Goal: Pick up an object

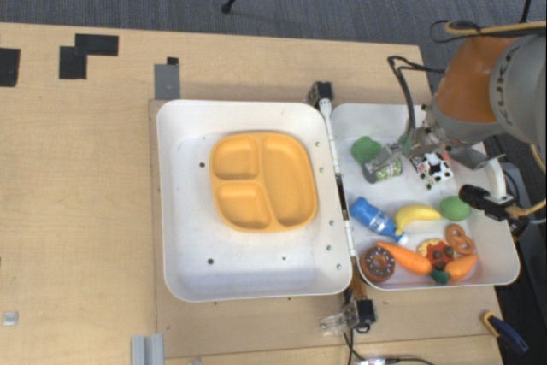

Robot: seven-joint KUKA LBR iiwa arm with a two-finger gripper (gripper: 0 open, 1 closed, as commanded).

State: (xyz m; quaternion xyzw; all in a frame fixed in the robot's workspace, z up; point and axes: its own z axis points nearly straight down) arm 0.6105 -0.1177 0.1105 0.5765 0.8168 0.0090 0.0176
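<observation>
The arm [487, 85] reaches in over the right bin [504, 265], and its gripper [408, 148] hangs above the upper part of this bin; whether it is wide or narrow, I cannot tell. Directly at its left side lies the grey can with green label [384, 168], touching or almost under the tool, with its long axis going from lower left to upper right. The small black and white cow toy [436, 171] lies just at the lower right, so I judge the can is the nearer target.

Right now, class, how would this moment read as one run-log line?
arm: over right bin | gripper: low by can and toy cow | grasp: unclear | left bin: orange divided plate
</observation>
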